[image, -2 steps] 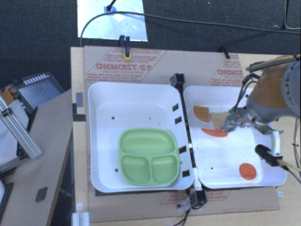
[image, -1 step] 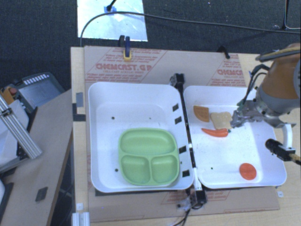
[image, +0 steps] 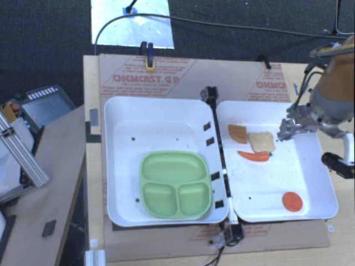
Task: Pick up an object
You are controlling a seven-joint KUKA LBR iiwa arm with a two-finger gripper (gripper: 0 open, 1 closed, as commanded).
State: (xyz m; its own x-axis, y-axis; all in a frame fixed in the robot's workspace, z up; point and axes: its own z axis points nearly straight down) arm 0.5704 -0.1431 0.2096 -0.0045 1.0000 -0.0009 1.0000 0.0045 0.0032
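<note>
A: We're seeing the gripper [image: 284,131] hovering over the right bin [image: 319,165]; we cannot tell its state.

B: Just beside it we're counting four things: one beige piece [image: 261,142], one brown piece [image: 237,133], one red pepper [image: 254,155], one orange disc [image: 292,201]. One green tray [image: 175,184] is lying in the left bin [image: 150,115].

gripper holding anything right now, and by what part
Nothing is visibly held. The gripper hangs just right of the tan bread slice.
</note>
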